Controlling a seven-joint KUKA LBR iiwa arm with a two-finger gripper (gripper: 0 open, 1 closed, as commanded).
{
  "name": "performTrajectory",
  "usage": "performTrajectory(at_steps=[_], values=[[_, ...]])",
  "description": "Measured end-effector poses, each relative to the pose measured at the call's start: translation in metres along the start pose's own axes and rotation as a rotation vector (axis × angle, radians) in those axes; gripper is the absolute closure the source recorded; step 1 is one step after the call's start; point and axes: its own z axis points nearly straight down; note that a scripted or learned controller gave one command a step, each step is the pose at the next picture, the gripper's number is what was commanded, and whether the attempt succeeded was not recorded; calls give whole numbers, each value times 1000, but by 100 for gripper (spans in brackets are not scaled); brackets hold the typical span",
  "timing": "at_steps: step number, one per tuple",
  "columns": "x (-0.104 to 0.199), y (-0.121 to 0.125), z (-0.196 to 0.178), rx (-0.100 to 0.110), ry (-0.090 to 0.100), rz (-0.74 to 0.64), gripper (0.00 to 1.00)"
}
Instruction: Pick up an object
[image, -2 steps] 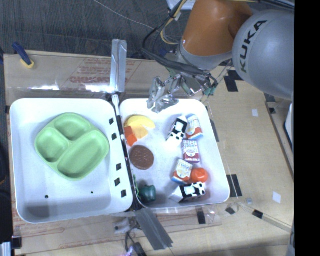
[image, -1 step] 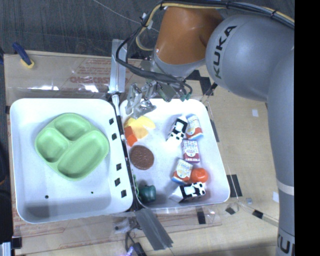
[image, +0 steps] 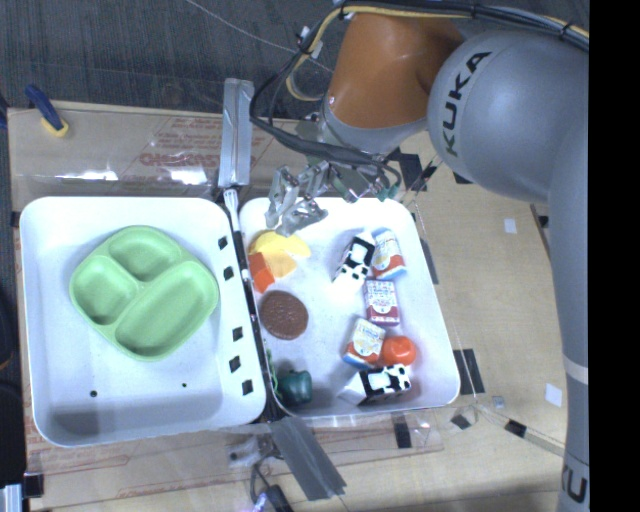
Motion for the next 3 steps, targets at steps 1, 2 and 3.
performTrajectory(at_steps=[1, 2, 3], values=[[-20, 33, 42, -4, 3, 40, 100], [-23, 36, 25, 0, -2, -10, 100], [-41, 63, -27, 2, -5, -66, 100]])
